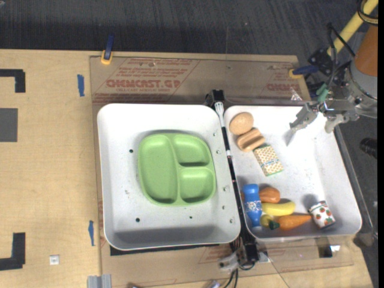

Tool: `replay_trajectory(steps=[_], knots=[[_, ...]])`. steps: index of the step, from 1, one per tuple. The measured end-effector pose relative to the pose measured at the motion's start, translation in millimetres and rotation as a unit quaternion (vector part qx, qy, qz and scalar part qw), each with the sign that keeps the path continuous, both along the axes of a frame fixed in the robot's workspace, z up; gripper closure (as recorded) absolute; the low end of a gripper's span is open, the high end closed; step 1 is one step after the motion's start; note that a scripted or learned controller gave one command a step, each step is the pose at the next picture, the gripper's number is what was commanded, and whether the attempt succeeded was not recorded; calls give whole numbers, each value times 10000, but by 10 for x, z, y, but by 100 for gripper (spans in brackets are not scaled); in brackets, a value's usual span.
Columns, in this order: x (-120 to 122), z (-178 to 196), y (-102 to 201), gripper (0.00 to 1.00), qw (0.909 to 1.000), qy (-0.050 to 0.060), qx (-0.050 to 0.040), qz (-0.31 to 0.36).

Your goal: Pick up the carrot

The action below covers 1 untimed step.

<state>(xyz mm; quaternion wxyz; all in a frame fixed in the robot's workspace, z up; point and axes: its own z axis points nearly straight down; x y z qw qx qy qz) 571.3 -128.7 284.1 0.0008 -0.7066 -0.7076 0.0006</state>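
Note:
The carrot [292,221], orange with a green stem end, lies flat along the near wall of the right bin [318,161]. It touches a yellow banana [280,209] just behind it. My gripper [314,122] hovers over the far right corner of that bin, well away from the carrot. It is open, with nothing between its fingers [298,120].
Around the carrot are a blue bottle [251,204], a small orange fruit [269,194] and a white spotted cup [321,214]. Bread pieces [245,131] and a patterned box [268,159] lie at the bin's far left. A green divided plate [177,168] sits in the left bin [114,161].

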Motion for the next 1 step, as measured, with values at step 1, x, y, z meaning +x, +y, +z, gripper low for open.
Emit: replay_trajectory(steps=[1], knots=[[-710, -927, -16, 0, 9878, 20, 17, 1554]])
